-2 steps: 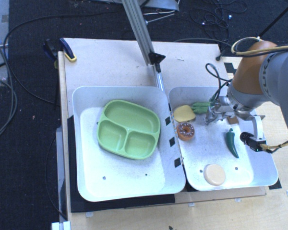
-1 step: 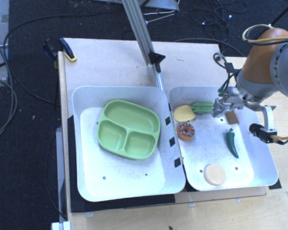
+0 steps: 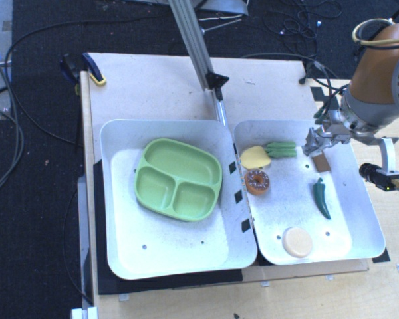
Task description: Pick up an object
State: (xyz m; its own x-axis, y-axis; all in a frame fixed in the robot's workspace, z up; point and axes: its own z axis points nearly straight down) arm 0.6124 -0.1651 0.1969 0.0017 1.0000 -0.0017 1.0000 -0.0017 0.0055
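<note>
Black floor with loose cables surrounds the desk (image 3: pixel 153 85). Left bin (image 3: pixel 120 244): green tray (image 3: pixel 178 179). Right bin (image 3: pixel 359 238): donut (image 3: pixel 257 181), chili (image 3: pixel 321 198), brown block (image 3: pixel 320 161) (just beneath the end effector (image 3: pixel 314 143)). End effector opening cannot be determined; no visible hold.

I see a pale tabletop (image 3: pixel 153 88) carrying two shallow white bins side by side and touching, the left bin (image 3: pixel 120 244) and the right bin (image 3: pixel 359 218), with a blue-and-yellow tool (image 3: pixel 93 70) lying at its far left corner.
</note>
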